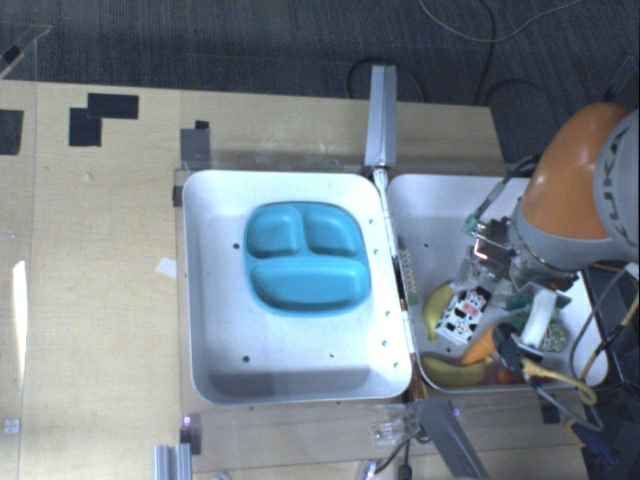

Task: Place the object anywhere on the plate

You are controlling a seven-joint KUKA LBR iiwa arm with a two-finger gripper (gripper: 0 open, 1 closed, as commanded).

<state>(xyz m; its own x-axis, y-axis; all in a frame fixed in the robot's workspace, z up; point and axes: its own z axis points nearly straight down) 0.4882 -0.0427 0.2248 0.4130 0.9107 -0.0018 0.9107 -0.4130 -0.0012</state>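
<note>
So the camera looks down at a slant on a pale wood-grain bench [90, 268] with two shallow white bins side by side. The left bin [215, 348] is smooth, matte plastic with rounded corners, and sitting roughly in the middle of it is the plate [305, 258]: a glossy light-blue tray with soft rounded edges and three compartments, two small ones at the far side and one long one nearer the camera.

The right bin [430, 208] holds the clutter, all bunched at its near end: a yellow banana [437, 308] curved along the bin wall, a small white box with dark print [462, 318] tilted on top of it, something orange [480, 346] just beside that, and another yellowish curved piece [455, 373] at the very front. The arm, grey with a big shiny orange band [580, 173], comes in from the right, and the gripper [492, 258] hangs right over that pile, near the white box. Can't tell whether it's holding anything; that spot is too cluttered.

A metal rail [381, 118] runs between the bins. Beyond the bench there's dark carpet [250, 18] with a thin cable [480, 13] looping across it, plus some black tape marks [100, 116] on the wood.
</note>
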